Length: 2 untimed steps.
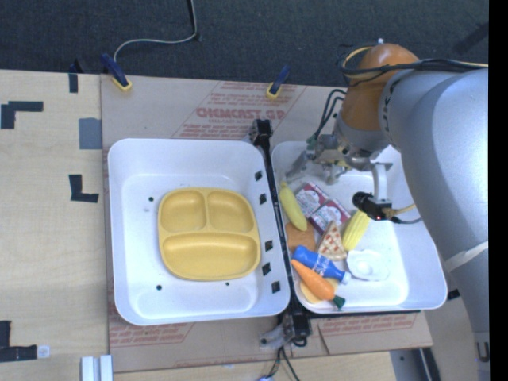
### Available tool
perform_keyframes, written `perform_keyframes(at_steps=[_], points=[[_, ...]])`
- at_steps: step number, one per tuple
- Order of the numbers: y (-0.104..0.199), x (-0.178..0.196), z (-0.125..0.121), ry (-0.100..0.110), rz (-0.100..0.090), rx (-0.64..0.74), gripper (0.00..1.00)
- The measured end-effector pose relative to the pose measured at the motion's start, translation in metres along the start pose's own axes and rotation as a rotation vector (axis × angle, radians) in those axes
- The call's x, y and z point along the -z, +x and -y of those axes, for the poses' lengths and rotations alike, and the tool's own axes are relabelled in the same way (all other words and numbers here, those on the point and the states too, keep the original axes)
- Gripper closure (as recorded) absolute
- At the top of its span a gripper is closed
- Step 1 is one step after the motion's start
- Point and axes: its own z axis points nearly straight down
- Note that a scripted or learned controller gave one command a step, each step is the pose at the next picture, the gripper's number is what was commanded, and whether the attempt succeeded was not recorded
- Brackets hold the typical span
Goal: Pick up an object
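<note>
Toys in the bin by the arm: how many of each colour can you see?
Yellow: 2, a banana and a corn cob
Orange: 1, a carrot
Blue: 1, a tube
White: 1, a cup
Total: 5; others are too jumbled to sort.

A pale wooden desk [48, 236] carries a brown cardboard sheet [190, 113] with red printing, held at its far edge by two blue-and-yellow clamps [116, 71]. Black tape marks [79, 187] dot the wood at left. Behind lies dark carpet [262, 14], crossed by a thin pale cable [171, 36].
</note>
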Motion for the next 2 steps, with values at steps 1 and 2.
perform_keyframes(at_steps=[1, 2], points=[[0.0023, 0.0000, 0.0001, 0.000, 0.001, 0.000, 0.00], [0.0073, -0.0001, 0.0002, 0.000, 0.001, -0.001, 0.00]])
